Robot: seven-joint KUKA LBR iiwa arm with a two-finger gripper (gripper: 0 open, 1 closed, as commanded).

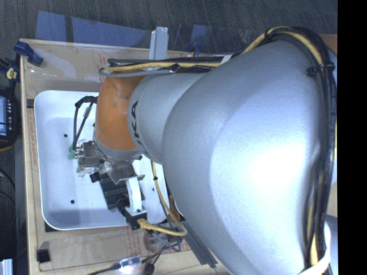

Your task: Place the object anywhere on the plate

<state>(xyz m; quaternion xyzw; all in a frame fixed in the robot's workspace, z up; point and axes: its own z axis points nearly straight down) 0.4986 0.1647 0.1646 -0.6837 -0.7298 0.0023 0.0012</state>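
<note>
The grey arm with its orange band (114, 116) reaches over the left white bin (51, 153) and hides most of the bench, including the right bin. The gripper (87, 160) hangs at the wrist's end above the bin's middle, seen as a metal block with black and white mounting parts beside it. A black cable loops from the wrist over the bin floor. The bare part of the bin floor to the left of the gripper carries only a few small dark specks.
The wooden bench frame (69, 67) surrounds the bin. A blue clamp (26, 53) sits at the far left corner and a black device (7, 119) at the left edge. Yellow cables (163, 228) trail by the bin's near rim.
</note>
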